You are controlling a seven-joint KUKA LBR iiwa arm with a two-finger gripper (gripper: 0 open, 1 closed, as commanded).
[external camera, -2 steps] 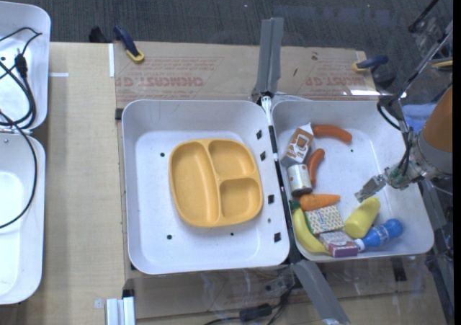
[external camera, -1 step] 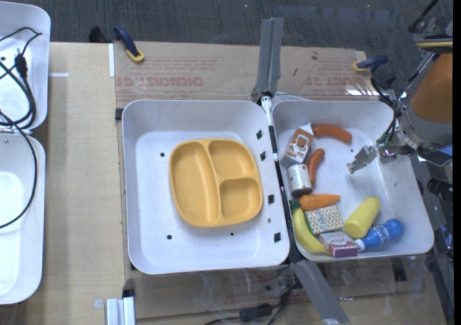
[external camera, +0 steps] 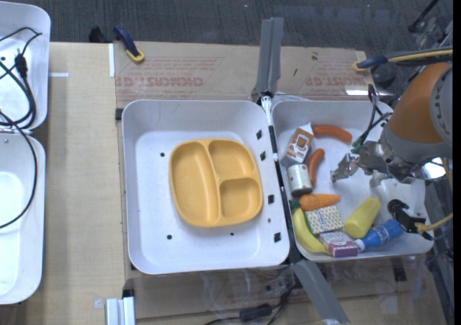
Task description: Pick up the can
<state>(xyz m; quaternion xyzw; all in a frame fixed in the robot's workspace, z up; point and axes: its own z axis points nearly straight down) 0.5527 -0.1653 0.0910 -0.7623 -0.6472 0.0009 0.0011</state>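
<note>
Left bin: holds a yellow divided plate, lying flat near the bin's middle.
Right bin: holds the clutter and the arm's working end.
Can: small and silver, lying on its side close to the right bin's left wall, about midway along it. A carton sits just above it toward the far edge; a carrot lies just below it toward the near edge.
Other items, right bin: two sausages, one near the far wall, one just right of the can; banana in the near-left corner; patterned box beside it; pink box at the near wall; yellow bottle; blue bottle toward the near-right corner.
Arm: enters over the right bin's right wall, orange band uppermost.
Pincer: low over the right bin's middle, fingers apart, nothing between them; right of the can, not touching it.
Surface: tan, carries both bins side by side.
</note>
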